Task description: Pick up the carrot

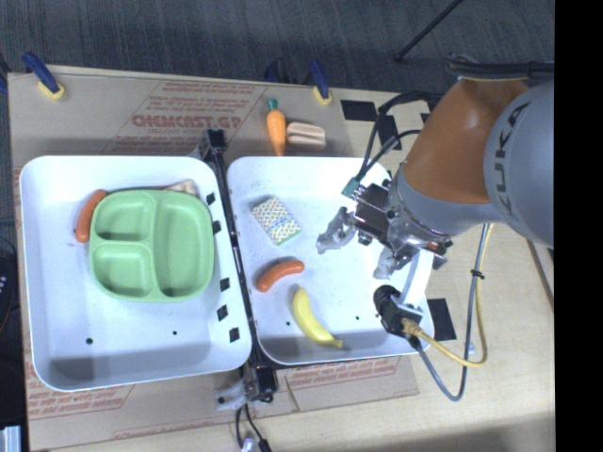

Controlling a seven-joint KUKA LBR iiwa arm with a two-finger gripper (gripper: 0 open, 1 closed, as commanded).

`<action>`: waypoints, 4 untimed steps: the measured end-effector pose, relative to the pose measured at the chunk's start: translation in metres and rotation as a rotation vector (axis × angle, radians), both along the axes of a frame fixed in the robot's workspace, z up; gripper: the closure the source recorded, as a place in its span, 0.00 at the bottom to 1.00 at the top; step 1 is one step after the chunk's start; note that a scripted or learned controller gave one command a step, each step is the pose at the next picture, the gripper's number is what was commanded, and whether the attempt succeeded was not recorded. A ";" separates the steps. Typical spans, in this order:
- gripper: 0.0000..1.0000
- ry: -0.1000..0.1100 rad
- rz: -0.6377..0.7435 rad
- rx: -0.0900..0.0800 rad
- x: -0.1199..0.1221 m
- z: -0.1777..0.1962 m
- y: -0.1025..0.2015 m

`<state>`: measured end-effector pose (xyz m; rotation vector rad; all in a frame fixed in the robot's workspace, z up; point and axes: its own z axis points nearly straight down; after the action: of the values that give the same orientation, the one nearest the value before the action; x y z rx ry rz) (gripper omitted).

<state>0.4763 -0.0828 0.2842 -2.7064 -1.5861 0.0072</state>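
The carrot [275, 130], orange with a green top, lies on the cardboard just behind the right bin [320, 171], outside both bins. My gripper [359, 250] hangs over the right side of the right bin, well in front of and to the right of the carrot. Its two grey fingers [333, 234] stand apart, open, with nothing between them.
A tan bun-like piece [306, 137] sits right beside the carrot. The right bin holds a patterned block [275, 220], an orange sausage [280, 272] and a banana [314, 318]. The left bin holds a green divided plate [151, 244] and another sausage [89, 215].
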 end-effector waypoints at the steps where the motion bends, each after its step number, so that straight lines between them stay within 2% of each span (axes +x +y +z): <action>1: 0.00 -0.004 -0.180 -0.002 0.000 0.121 -0.025; 2: 0.00 -0.001 0.069 -0.001 0.000 0.014 0.025; 3: 0.00 -0.004 0.027 -0.002 0.000 0.074 -0.008; 4: 0.00 -0.005 -0.124 -0.003 0.000 0.084 0.064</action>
<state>0.4767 -0.0185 0.3678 -2.8036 -1.4171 0.0021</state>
